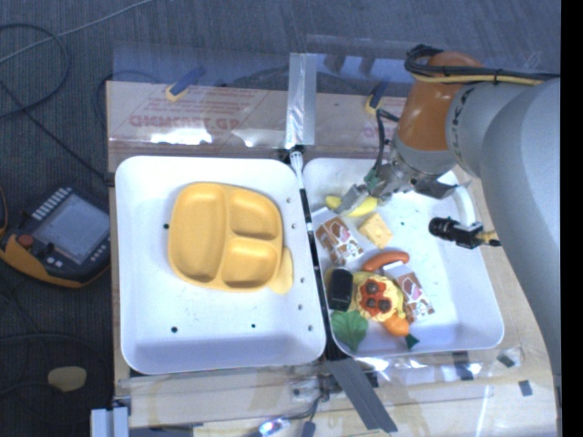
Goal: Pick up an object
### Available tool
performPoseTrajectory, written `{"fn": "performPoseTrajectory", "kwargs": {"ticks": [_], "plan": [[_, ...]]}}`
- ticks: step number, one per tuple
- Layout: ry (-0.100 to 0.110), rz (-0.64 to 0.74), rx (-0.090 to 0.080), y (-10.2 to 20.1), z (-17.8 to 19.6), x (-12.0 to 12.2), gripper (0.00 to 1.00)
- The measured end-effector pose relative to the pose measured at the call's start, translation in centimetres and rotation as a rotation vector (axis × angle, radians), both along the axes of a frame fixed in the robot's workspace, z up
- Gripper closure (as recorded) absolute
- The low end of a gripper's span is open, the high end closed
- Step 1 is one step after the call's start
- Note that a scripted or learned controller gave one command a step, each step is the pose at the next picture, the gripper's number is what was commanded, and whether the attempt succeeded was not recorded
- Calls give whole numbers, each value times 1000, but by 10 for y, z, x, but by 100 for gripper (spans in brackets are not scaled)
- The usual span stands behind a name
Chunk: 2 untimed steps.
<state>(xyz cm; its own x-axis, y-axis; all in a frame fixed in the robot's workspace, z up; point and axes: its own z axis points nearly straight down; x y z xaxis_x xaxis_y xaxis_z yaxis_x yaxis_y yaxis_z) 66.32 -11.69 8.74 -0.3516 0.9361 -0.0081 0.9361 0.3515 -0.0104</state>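
Two white bins sit side by side on the table. Left bin (146, 335) holds a yellow compartment tray (228, 235), lying flat near its centre. Right bin (465, 308) holds the loose items: a yellow banana-like piece (357, 206) near the far wall, a pale cheese wedge (374, 232) just beside it, a small printed carton (339, 238) toward the divider, a red sausage (386, 259), a black object (340, 288), a pizza slice toy (378, 297), a second carton (413, 297), a green leaf (349, 328) and an orange carrot piece (397, 327) at the near edge. Arm enters from the right, orange band (428, 116) above the wrist, angled down and leftward. Hand (375, 184) is low over the far end of the right bin, just above the banana-like piece; cannot tell how it is set, and no item visibly gripped.
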Motion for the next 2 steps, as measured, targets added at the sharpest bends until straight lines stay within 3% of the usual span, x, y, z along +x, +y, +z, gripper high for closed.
{"fn": "performPoseTrajectory", "kwargs": {"ticks": [1,2], "plan": [[-7,-104,10,-36,33,-40,0],[-11,-42,8,-10,0,5,0]]}}
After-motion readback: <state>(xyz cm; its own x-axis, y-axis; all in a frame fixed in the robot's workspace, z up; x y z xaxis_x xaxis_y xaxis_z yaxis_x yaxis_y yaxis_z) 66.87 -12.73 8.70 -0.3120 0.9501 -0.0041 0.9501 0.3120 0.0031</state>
